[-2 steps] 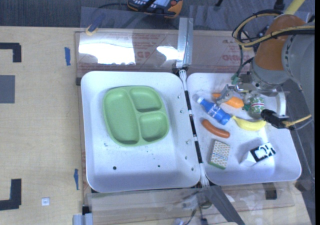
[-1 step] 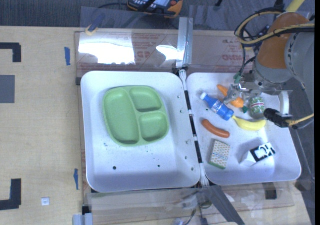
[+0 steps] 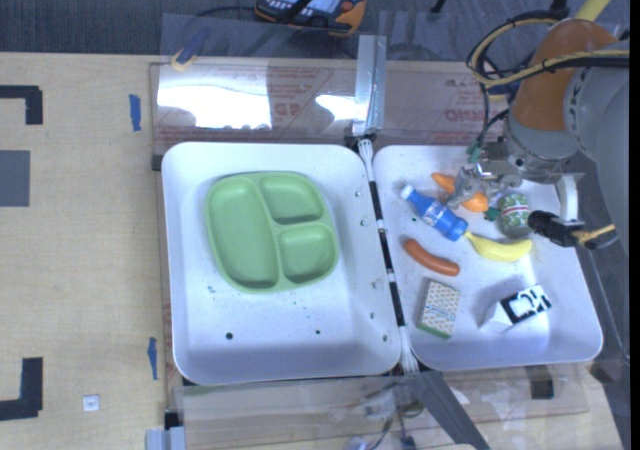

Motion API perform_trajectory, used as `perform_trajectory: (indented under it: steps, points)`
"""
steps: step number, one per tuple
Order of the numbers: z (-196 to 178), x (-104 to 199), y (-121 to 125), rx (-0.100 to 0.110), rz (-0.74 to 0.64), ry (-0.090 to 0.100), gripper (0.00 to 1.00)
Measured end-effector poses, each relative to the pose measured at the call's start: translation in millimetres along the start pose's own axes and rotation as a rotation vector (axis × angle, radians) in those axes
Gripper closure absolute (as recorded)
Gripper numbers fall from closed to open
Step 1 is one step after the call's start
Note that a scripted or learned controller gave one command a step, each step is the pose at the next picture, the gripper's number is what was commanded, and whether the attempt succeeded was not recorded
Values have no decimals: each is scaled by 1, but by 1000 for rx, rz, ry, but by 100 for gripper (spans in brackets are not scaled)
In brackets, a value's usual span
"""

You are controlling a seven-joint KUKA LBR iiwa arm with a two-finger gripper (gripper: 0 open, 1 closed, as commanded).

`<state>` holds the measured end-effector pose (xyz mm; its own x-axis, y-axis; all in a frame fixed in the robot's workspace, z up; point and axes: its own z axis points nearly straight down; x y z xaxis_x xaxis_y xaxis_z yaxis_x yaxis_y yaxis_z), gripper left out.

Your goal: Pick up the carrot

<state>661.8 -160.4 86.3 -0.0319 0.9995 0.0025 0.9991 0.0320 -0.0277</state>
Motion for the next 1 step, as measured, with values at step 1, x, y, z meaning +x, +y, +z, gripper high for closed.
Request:
perform_trajectory:
  steps: [1]
  points:
    - [-128,29,3,-31,135,-2,100]
